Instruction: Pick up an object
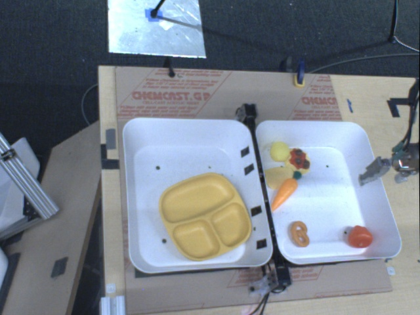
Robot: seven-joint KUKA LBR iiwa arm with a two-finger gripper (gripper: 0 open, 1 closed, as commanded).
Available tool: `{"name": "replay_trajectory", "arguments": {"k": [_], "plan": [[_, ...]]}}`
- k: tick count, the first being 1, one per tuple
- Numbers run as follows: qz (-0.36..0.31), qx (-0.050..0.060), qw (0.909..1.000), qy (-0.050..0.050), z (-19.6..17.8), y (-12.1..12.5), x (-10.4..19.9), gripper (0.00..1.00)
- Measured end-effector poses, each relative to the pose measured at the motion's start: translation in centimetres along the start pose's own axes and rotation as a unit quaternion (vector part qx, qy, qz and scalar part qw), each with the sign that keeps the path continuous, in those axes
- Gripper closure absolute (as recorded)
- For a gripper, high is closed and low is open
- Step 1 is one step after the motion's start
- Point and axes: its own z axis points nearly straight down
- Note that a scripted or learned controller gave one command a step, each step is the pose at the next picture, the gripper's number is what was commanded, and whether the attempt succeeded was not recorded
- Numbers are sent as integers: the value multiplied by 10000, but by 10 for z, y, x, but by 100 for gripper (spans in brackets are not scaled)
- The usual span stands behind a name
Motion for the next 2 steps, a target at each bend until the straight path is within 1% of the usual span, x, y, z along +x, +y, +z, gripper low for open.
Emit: {"name": "replay_trajectory", "arguments": {"k": [2], "plan": [[14, 29, 10000, 13, 125, -3, 6, 0]]}}
